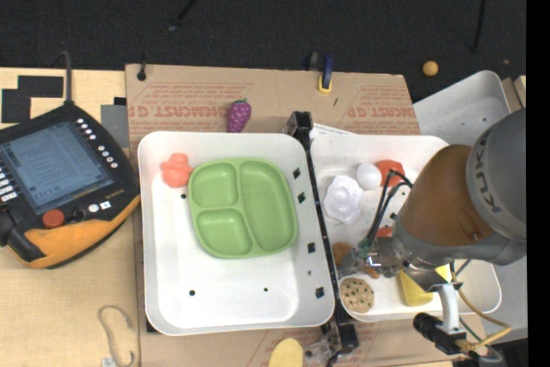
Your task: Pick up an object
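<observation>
My gripper point(371, 260) reaches down into the right bin point(430, 143), low in its front half, with the grey and orange wrist point(443, 211) covering much of that bin. Just below the gripper lies a round cookie point(356, 295), and a yellow piece point(415, 288) sits to its right. A small brown item point(342, 253) rests immediately left of the gripper. Farther back are a white lumpy object point(343, 198), a white ball point(368, 175) and an orange piece point(389, 170). In the left bin point(172, 288) are a green divided plate point(241, 208) and a pink-orange toy point(175, 170).
A black divider point(311, 219) separates the bins. A purple grape toy point(239, 114) lies on the cardboard behind the left bin. A yellow object point(286, 351) sits in front of the bins. A teach pendant point(60, 176) rests at the left, and an orange ball point(430, 68) at the far right.
</observation>
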{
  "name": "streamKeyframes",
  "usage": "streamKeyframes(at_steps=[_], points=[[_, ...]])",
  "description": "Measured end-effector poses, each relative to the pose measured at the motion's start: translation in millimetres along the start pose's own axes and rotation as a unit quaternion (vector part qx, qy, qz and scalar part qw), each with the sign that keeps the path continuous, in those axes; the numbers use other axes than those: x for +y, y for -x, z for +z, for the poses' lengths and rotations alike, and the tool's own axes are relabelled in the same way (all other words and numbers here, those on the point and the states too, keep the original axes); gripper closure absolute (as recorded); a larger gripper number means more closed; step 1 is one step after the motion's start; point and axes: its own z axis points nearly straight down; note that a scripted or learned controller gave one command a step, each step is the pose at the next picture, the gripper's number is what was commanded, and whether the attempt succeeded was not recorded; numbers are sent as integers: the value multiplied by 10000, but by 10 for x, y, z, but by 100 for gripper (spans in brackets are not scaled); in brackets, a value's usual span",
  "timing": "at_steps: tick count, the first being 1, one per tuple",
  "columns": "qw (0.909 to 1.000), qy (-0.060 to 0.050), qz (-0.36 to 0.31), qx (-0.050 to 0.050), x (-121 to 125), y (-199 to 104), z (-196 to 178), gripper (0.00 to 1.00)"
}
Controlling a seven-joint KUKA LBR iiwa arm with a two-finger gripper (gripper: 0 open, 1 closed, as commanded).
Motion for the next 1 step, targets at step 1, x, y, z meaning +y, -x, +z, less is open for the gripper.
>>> streamKeyframes(at_steps=[1], points=[[10000,-5,49,3,-4,25,-108,100]])
